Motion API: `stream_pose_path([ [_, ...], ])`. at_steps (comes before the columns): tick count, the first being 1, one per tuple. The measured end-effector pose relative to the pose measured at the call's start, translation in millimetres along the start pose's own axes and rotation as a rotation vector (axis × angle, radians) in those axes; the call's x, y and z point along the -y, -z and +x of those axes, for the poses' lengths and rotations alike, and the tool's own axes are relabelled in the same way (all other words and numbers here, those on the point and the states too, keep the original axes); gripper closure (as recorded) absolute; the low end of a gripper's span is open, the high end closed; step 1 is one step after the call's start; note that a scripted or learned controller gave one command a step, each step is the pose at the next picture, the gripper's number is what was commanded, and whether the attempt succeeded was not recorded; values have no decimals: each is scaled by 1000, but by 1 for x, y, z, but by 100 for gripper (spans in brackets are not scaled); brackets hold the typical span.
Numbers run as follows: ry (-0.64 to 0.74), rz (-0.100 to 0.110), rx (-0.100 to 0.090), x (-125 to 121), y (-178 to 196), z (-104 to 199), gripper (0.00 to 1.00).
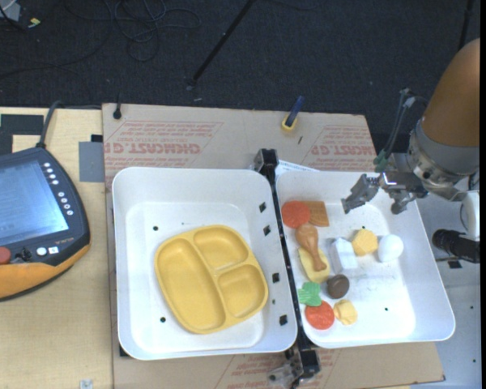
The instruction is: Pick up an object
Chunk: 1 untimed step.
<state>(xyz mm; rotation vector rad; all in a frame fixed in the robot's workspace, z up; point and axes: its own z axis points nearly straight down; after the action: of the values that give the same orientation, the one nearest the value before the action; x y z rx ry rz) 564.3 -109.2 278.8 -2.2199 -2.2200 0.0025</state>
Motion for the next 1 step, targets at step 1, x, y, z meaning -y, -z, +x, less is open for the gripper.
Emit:
stream_pose_path([
  [1, 2, 9, -3, 54, -55, 57, 0],
])
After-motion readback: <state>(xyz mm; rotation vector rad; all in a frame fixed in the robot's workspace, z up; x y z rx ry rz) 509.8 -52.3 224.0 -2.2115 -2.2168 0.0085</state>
